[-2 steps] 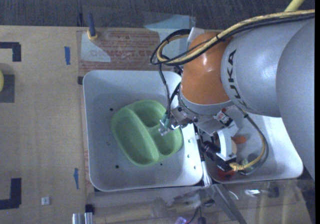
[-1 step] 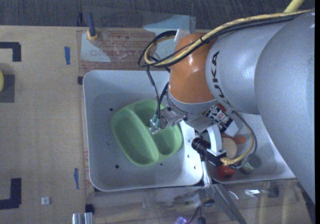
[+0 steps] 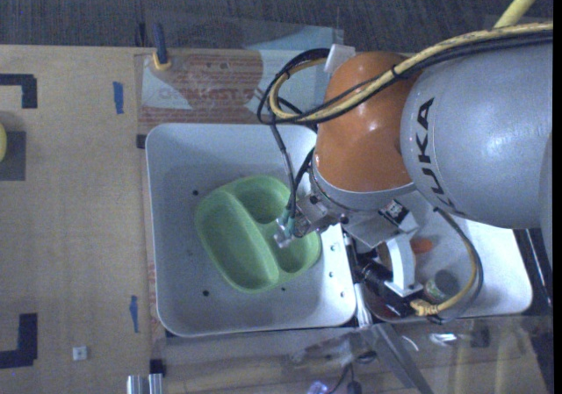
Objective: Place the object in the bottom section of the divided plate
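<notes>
Progress: judging from how things lie, the task looks to be at or near the placing step; no object shows resting in any section of the plate, so the delivery itself seems left to do.
Divided plate: a light green, glossy plastic plate [image 3: 250, 234] with raised ridges splitting it into sections; it lies flat in the left bin, toward that bin's right side.
Plate sections: a long section runs along the plate's left; smaller ones sit on the right, partly covered by the arm. Which one counts as the bottom section is hard to say from this slant; I take it to be the one nearest the lower edge of the view.
Left bin: a shallow white plastic bin [image 3: 176, 199] on the wooden tabletop [image 3: 70, 234].
Tool: the slim metal tool [image 3: 288, 227] hangs over the plate's right-hand part, close to or touching its surface.
Tool state: cannot tell; the tip is small and blurred, and the wrist hides most of it.
Object: not identifiable at the tip; whether anything is carried cannot be told.
Arm: the grey arm with an orange band [image 3: 369, 129] reaches in from the right, covering much of the right bin [image 3: 509, 291].
Right bin contents: a few small items, one orange, too hidden to name.
</notes>
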You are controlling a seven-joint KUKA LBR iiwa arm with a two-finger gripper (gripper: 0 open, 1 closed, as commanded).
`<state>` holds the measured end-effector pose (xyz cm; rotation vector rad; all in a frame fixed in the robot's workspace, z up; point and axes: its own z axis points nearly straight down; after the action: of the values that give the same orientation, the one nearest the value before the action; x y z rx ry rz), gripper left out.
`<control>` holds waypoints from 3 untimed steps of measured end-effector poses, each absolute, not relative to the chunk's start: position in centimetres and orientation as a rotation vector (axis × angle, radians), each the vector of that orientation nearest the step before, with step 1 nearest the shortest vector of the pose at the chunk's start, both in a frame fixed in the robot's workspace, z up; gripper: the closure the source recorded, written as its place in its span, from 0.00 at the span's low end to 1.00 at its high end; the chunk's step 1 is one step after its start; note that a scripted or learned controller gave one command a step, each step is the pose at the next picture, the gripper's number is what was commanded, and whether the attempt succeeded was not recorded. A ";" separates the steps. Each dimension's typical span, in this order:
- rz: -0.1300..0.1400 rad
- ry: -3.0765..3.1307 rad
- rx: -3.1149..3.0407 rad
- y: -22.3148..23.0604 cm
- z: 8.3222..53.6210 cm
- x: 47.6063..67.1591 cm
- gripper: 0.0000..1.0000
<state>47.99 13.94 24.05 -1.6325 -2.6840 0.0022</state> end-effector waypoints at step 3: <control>0.000 -2.917 -1.163 11.2 19.9 49.7 1.00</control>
<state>49.70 11.23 19.85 -1.1631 -2.9172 0.0001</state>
